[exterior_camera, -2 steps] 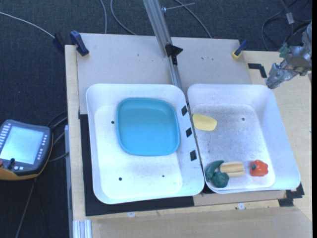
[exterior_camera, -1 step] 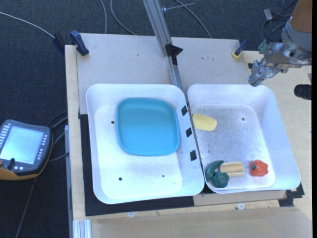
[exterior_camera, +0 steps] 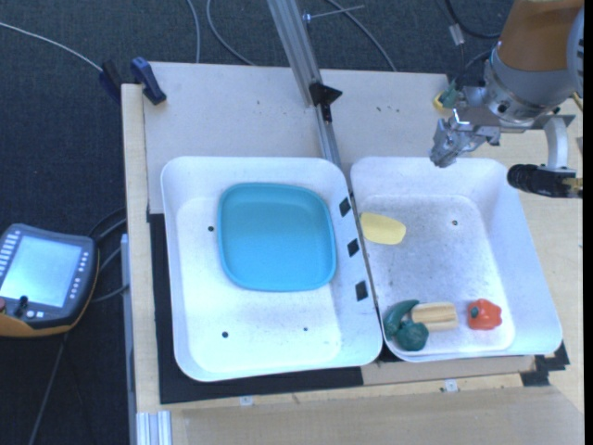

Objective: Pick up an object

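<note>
My gripper (exterior_camera: 447, 150) hangs over the far rim of the right bin (exterior_camera: 519, 239), with nothing visibly between its fingers. Inside that bin, a yellow piece (exterior_camera: 383, 228) lies by the left wall. Along the near edge sit a dark green vegetable (exterior_camera: 406, 325), a tan block (exterior_camera: 435, 316) and a red pepper-like toy (exterior_camera: 483, 314). The left bin (exterior_camera: 185, 248) holds a light blue square plate (exterior_camera: 276, 235).
A metal pole (exterior_camera: 298, 40) slants across the bench from the top and ends between the bins. A blue clamp (exterior_camera: 148, 80) sits at the bench's far left corner. A handheld pendant (exterior_camera: 42, 276) lies on the floor to the left, with cables behind the bench.
</note>
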Motion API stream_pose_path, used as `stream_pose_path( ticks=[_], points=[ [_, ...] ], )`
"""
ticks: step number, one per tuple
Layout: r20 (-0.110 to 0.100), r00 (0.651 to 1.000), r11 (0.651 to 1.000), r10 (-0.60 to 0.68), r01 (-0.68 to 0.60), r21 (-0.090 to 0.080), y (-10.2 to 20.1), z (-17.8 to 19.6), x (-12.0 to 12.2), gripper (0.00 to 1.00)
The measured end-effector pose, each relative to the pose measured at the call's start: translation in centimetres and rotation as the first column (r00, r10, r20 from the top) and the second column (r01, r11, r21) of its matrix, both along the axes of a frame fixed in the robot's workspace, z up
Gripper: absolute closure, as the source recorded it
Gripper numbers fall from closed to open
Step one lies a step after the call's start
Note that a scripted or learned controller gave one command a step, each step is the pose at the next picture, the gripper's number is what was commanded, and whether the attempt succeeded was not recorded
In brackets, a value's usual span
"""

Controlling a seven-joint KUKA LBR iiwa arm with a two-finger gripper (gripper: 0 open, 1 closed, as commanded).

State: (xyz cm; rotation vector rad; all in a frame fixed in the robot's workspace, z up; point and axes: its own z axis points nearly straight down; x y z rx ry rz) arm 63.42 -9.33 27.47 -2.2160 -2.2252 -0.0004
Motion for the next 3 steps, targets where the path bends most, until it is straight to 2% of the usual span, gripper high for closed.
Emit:
stream_pose_path(
  ticks=[1, 3],
  points=[
    [0.001, 1.0, 1.0, 0.001, -0.001, 0.0, 6.2, -1.3, 0.2, 1.0],
    [0.0, 1.0, 1.0, 0.0, 0.0, 0.0, 15.9, -4.5, 0.5, 1.0]
  ],
)
